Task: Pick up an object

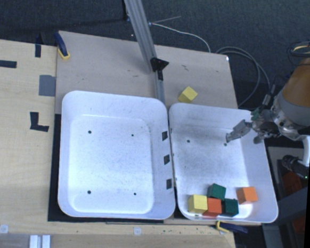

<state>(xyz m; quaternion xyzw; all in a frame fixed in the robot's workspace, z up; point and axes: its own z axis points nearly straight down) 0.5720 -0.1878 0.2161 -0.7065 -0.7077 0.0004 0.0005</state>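
The gripper (234, 135) hangs over the upper part of the right bin (206, 151), near that bin's right wall. Whether it is open or closed cannot be told at this size; nothing is visible in its grasp.

The candidate objects sit in a cluster at the bin's near edge, well apart from the gripper and toward the bottom of the view: a yellow cube (197, 203), an orange cube (213, 206), two green cubes (217, 191) and (230, 207), and an orange block (247, 195) just beside the right wall. Most of the cubes touch or nearly touch one another, leaving little finger room between them.

The bin floor between the gripper and the cluster is open. The orange block stands slightly apart and appears the easier target, though the wall crowds it. A further yellow cube (188, 94) lies on the tabletop (106, 63) beyond the bins.
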